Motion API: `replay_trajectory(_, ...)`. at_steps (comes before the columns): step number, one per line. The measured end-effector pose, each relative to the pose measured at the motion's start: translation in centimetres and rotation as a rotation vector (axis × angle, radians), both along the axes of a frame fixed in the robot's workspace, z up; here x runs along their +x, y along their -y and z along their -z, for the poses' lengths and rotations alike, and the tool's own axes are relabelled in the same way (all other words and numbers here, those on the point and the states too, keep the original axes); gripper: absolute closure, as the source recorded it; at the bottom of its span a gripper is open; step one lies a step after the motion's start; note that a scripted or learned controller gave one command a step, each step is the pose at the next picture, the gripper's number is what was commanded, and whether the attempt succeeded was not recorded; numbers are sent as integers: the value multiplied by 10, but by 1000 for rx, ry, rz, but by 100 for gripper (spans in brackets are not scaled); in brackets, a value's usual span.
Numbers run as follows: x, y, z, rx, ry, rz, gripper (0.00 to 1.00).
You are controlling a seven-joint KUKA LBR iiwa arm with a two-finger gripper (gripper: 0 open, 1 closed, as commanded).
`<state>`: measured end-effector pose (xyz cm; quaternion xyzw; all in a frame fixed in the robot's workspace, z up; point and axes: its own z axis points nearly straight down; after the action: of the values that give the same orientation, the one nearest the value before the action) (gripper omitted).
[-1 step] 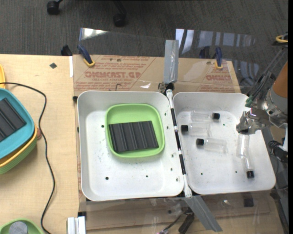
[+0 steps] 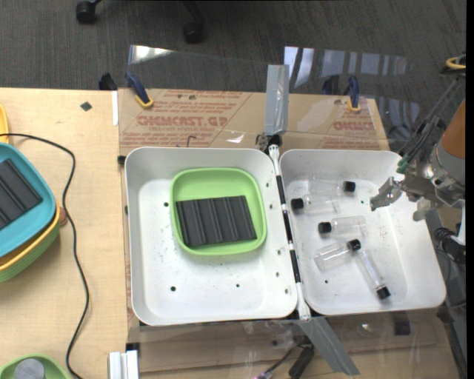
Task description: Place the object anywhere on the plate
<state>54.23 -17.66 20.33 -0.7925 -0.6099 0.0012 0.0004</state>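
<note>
Hovering over the right-hand bin (image 2: pixel 415 296) near its far right edge, the hand (image 2: pixel 404 194) is seen above the scattered vials, and nothing can be made out between its fingers. How far it is open cannot be told at this distance and slant. The task's things, several clear vials with black caps (image 2: pixel 368 270), are spread across the floor of that bin, some close together, one lying just beside another near the middle. The green plate (image 2: pixel 255 189) is set in the left-hand bin (image 2: pixel 148 289), with a dark ribbed insert (image 2: pixel 215 220) resting in it.

Several failures are judged likely from here. A vial is round, smooth and nearly transparent, so it could be rolled aside or squeezed out by closing fingers. Where two vials lie close together, a neighbour might be nudged or a double pick made. During transfer, the raised rims between the bins must be cleared; a low carry could knock the vial loose. Once released on the ribbed insert, the vial may be held by the grooves, but on the plate's sloped rim it could roll off.

Both bins are seated on a cardboard sheet (image 2: pixel 192 115) over a pale wooden bench (image 2: pixel 59 296). A black cable (image 2: pixel 74 244) and stacked coloured trays (image 2: pixel 26 207) are seen at the left, with dark carpet (image 2: pixel 237 22) beyond.
</note>
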Motion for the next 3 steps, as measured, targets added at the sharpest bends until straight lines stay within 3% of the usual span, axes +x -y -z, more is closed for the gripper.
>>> replay_trajectory(1, -22, 11, -58, -1, 0, 223, 0)
replay_trajectory(2, -29, 27, -95, -2, -1, 507, 0)
replay_trajectory(3, -20, 37, -155, -3, -2, 805, 0)
